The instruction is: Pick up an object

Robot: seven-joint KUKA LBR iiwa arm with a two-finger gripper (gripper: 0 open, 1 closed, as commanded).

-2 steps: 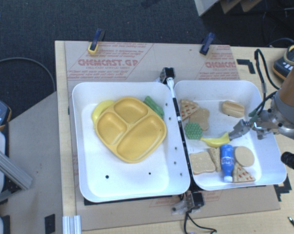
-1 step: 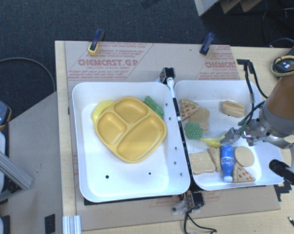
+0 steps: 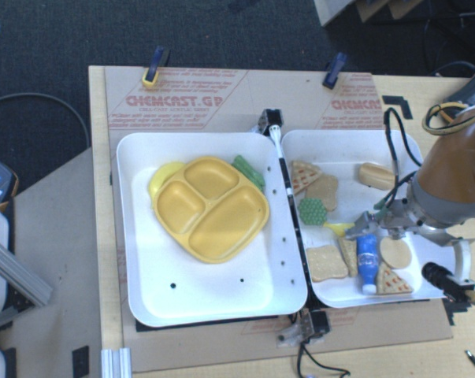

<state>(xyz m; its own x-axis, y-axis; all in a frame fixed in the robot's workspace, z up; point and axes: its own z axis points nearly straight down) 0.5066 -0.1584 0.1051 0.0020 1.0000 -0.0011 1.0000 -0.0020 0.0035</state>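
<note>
Blue bottle (image 3: 367, 263) lies flat in right bin (image 3: 332, 142), white cap toward the near rim, wedged between toast slice (image 3: 327, 263) and round cracker (image 3: 395, 253). Gripper (image 3: 376, 220) hovers just above its far end; can't tell if it's wide or narrow. Risk: smooth round plastic rolls off, or neighbours get pinched too. Yellow divided plate (image 3: 211, 208), glossy, sits in left bin (image 3: 135, 235).

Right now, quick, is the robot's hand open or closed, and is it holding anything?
Hand: over the right bin, just above the blue bottle; open or closed cannot be told, and nothing is visibly held.
</note>
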